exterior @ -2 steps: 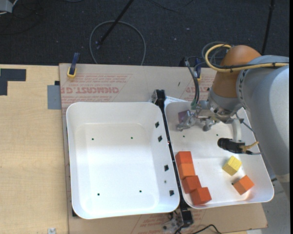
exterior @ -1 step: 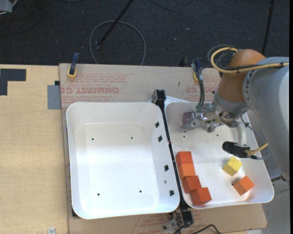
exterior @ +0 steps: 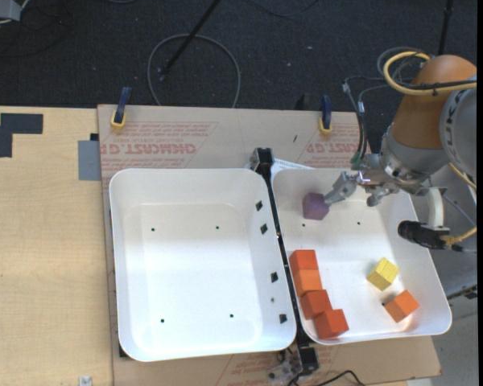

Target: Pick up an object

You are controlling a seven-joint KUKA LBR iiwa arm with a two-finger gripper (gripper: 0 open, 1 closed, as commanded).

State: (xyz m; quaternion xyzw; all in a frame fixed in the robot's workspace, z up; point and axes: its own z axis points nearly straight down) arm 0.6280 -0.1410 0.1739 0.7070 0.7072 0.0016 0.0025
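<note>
My gripper (exterior: 354,197) hangs over the back of the right bin (exterior: 435,296), open, with nothing between its fingers. Its left finger (exterior: 336,190) ends just beside a purple block (exterior: 314,207) lying near the bin's back left; I cannot tell if they touch. A row of orange-red blocks (exterior: 315,293) runs along the bin's left wall toward the front. Near the front right, a yellow cube (exterior: 382,273) and an orange cube (exterior: 401,305) lie apart.
The left bin (exterior: 129,215) lies next to the right one, with a black divider (exterior: 274,240) between them. Cardboard (exterior: 193,135) under the bins is clamped at the back. The arm's orange band (exterior: 439,75) and cables rise at the right.
</note>
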